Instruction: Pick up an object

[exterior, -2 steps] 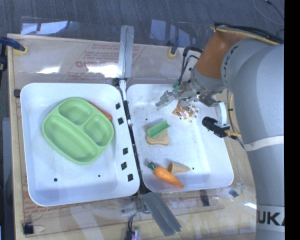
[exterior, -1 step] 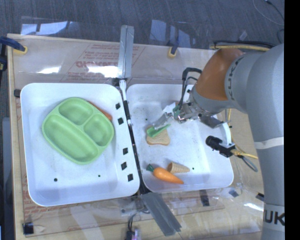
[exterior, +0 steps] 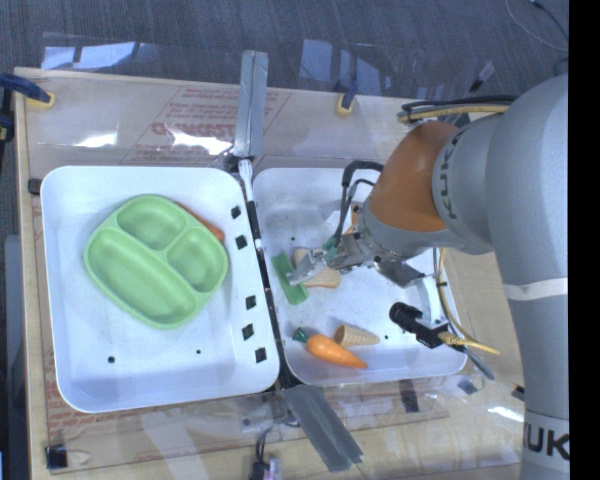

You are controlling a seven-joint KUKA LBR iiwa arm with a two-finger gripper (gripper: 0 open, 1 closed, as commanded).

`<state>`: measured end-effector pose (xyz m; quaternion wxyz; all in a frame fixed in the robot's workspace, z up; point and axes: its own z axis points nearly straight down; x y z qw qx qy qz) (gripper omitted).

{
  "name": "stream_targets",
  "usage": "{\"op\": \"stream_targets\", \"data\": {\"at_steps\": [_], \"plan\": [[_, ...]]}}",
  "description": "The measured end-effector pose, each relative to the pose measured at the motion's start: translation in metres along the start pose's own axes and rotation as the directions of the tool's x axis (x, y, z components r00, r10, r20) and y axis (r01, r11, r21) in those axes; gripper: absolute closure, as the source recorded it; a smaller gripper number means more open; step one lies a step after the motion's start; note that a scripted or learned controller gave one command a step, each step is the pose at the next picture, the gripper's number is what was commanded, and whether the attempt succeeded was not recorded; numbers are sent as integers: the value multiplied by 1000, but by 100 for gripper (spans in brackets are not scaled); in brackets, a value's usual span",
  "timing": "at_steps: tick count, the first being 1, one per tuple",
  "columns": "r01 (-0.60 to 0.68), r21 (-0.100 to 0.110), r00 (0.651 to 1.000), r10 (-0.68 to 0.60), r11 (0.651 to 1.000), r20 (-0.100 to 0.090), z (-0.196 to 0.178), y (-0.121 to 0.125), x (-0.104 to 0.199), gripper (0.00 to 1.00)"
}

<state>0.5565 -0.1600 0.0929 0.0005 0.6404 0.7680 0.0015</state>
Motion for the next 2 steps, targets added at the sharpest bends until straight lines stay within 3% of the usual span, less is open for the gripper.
{"op": "stream_targets", "data": {"at_steps": [1, 2], "plan": [[0, 9, 1000, 0, 1000, -1, -5, -2, -2, 100], [-169, 10, 986, 169, 986, 1, -95, 70, 63, 100]]}}
